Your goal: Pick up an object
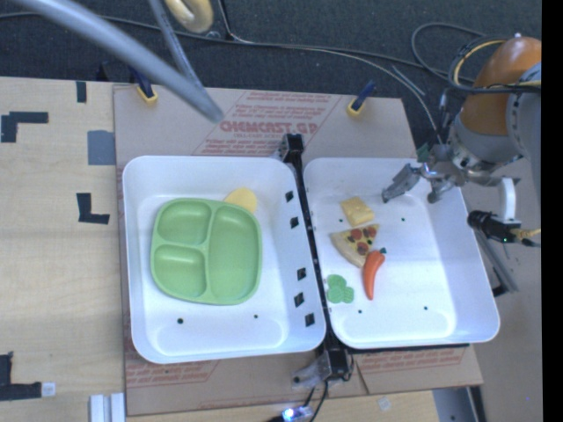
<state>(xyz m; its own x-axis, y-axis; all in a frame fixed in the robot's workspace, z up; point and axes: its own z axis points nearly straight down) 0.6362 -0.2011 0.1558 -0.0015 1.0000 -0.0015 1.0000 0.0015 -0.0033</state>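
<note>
My gripper (415,186) hangs over the far right part of the right bin (457,323), with its two fingers spread open and nothing between them. Left of and below it lie a yellow cheese block (356,210), a toy pizza slice (355,243), an orange carrot (373,272) and a green broccoli piece (338,289). The cheese block is the nearest of them to the fingers, a short way to their lower left.
The left bin (176,341) holds a green divided plate (208,251) and a yellow piece (241,200) at the plate's far edge. A black divider (303,236) joins the two bins. Cables run across the dark floor behind the bench.
</note>
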